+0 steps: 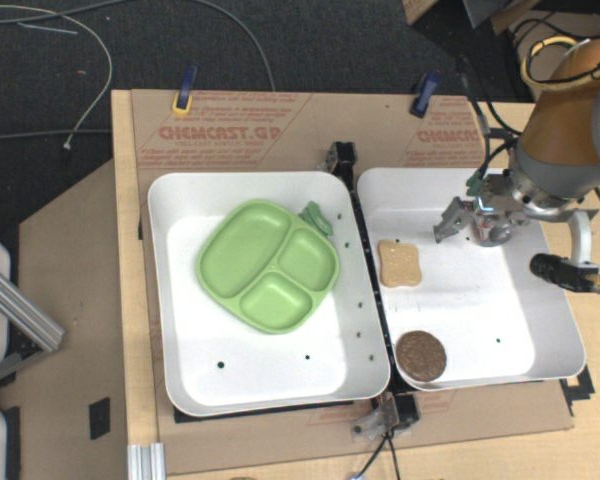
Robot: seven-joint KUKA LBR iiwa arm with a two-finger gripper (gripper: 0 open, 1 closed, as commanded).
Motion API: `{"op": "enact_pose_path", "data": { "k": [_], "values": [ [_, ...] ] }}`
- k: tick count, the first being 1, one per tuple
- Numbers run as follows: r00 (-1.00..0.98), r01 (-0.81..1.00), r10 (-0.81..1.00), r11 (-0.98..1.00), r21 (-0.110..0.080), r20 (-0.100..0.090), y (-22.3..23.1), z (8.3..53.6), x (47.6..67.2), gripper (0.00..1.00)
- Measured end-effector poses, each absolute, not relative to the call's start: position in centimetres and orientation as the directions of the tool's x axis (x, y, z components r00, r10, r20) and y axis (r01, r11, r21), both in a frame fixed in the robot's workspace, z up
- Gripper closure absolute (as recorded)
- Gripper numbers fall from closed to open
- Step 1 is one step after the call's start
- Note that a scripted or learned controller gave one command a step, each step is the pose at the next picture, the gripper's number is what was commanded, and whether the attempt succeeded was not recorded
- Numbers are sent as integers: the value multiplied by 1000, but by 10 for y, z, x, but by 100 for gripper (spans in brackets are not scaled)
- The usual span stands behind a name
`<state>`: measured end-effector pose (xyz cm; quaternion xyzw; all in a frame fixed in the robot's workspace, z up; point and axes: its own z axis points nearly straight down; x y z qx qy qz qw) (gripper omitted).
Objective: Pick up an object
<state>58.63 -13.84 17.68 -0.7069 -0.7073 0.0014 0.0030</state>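
A tan slice of toast [399, 264] lies in the right bin [540, 338], near its left wall. A round brown patty [420, 355] rests at that bin's front left corner. A green three-compartment plate [269, 265] sits in the left bin [180, 298], with a small dark green piece [318, 218] at its upper right rim. My gripper [473, 222] hangs over the back of the right bin, up and to the right of the toast, its fingers spread open with nothing between them.
The grey arm with its orange band [570, 118] comes in from the right over the right bin's back edge. A black bracket [342, 157] stands between the bins at the back. Blue clamps [186, 86] hold the cardboard base.
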Motion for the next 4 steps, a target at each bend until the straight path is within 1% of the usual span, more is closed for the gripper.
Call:
{"op": "enact_pose_path", "data": {
  "k": [1, 2, 3, 4],
  "values": [
    [1, 1000, 1000, -1, -7, 2, -147, 127, 580, 0],
    [0, 1000, 1000, 0, -6, 3, -146, 82, 579, 0],
    [0, 1000, 1000, 0, 1, 1, -146, 96, 581, 100],
    [-1, 1000, 1000, 1, 7, -1, -143, 161, 586, 100]
  ]
}}
